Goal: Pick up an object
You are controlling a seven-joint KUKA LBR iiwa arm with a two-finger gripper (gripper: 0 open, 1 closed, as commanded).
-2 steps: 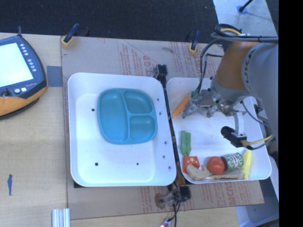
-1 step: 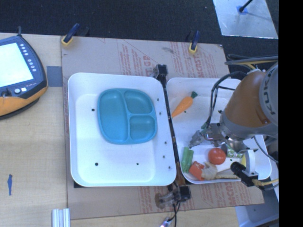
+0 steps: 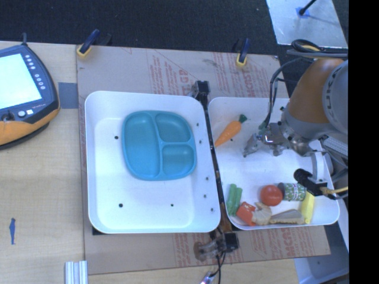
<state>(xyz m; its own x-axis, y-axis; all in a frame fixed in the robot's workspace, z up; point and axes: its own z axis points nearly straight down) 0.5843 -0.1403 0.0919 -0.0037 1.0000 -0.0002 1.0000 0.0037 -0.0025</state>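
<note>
Nearest to us, along the front wall of the right bin point(image 3: 331, 220), we see a crowd of small play-food pieces: a green pod point(image 3: 234, 198) at the left, a red-and-white piece point(image 3: 247, 212) beside it, a pale slab point(image 3: 286, 217) lying along the wall, a red tomato point(image 3: 271, 195) above that, a small green-labelled can point(image 3: 294, 191) touching the tomato on its right, and a yellow piece point(image 3: 307, 206) at the right end. Farther back, the tool point(image 3: 260, 145) hangs over the bare middle of this bin, below the arm point(image 3: 314, 99) that comes in from the right; we cannot tell how it is set, and we see nothing in it. Beyond it, a toy carrot point(image 3: 228, 132) lies aslant near the left wall of the bin, apart from the tool. To the left, the other bin point(image 3: 98, 158) holds a blue divided plate point(image 3: 159, 144). On the far left of the surface point(image 3: 41, 182) rests an orange-edged control pendant point(image 3: 23, 93). At the back, two clamps point(image 3: 87, 43) grip the cardboard sheet point(image 3: 177, 70) under both bins.
</note>
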